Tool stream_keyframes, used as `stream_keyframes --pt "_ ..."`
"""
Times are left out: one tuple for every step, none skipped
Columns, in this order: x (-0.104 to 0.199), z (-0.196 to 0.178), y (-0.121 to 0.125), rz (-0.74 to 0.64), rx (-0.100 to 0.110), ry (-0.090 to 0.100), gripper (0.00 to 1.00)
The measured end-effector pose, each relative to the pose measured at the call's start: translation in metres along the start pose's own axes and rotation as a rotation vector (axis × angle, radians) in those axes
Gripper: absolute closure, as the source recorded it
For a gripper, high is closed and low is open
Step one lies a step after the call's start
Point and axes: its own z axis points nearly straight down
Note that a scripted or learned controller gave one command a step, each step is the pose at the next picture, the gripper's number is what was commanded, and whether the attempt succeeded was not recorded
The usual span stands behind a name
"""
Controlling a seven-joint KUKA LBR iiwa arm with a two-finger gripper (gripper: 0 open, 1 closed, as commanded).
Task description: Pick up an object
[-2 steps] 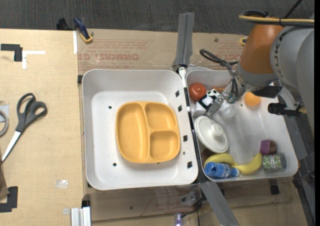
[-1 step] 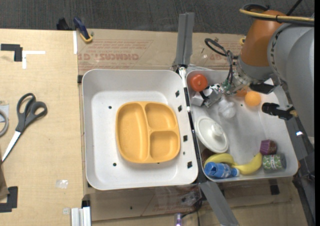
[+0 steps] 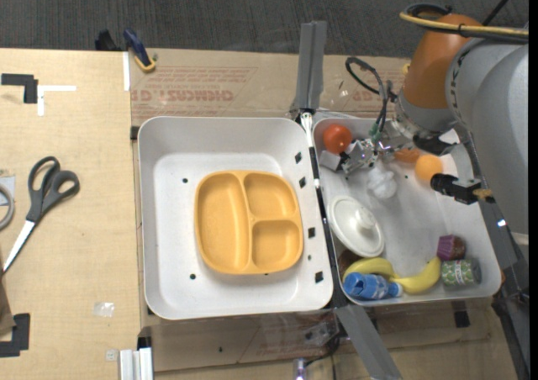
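Light wood covers the bench (image 3: 76, 286), and two white bins sit side by side on it. My arm comes in from the upper right of the frame. My gripper (image 3: 360, 155) hangs low over the top part of the right bin (image 3: 412, 219). I can't make out if it is spread wide or closed up, and I see nothing held in it.

Things I could pick up lie all around it. A red ball (image 3: 337, 136) sits just beside it, up and to the left, in the bin's top left corner. A pale, see-through lump (image 3: 382, 183) lies just below it. An orange ball (image 3: 428, 166) is near it on the right. A black stick (image 3: 458, 189) with an orange tip lies by that ball.

Lower down, a white round lid (image 3: 357, 225) rests by the bin's left wall. A banana (image 3: 416, 280) curves along the bottom of the bin. A blue thing (image 3: 370, 287) touches the banana at its left end. A purple thing (image 3: 450, 246) and a green thing (image 3: 460, 271) sit close together in the lower right corner.

In the left bin (image 3: 168, 202) lies a yellow plate (image 3: 249, 222) with three parts. Scissors (image 3: 38, 202) lie on the wood at the far left of the frame, well apart from the bins.
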Motion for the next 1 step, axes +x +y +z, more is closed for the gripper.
stream_keyframes --pt "0.0061 0.0005 -0.0019 0.210 0.016 0.001 0.00"
